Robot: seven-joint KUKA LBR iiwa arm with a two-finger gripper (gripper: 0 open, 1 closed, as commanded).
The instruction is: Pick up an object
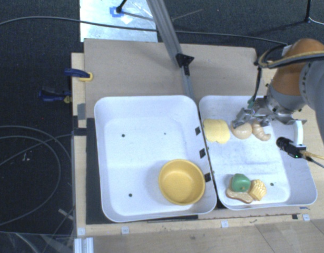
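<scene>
Nearest, at the front of the left bin (114, 157), a yellow bowl (182, 181) is seen standing upright on the floor of the bin, close to the wall shared with the right bin (304, 188). At the front of the right bin, a green round piece (239, 182) is seen touching a tan piece (238, 196) and a yellow ridged piece (257, 189); the three lie huddled together. Farther back, a pale yellow block (216, 130) lies against that bin's left wall. Just beside it, a small tan rounded object (242, 131) and a curved tan object (262, 133) rest on the floor of the bin. The gripper (251, 121) is lowered directly over these two. Whether either object is gripped cannot be told. Behind it, the grey arm with its orange band (304, 49) is seen reaching in from the right.
</scene>
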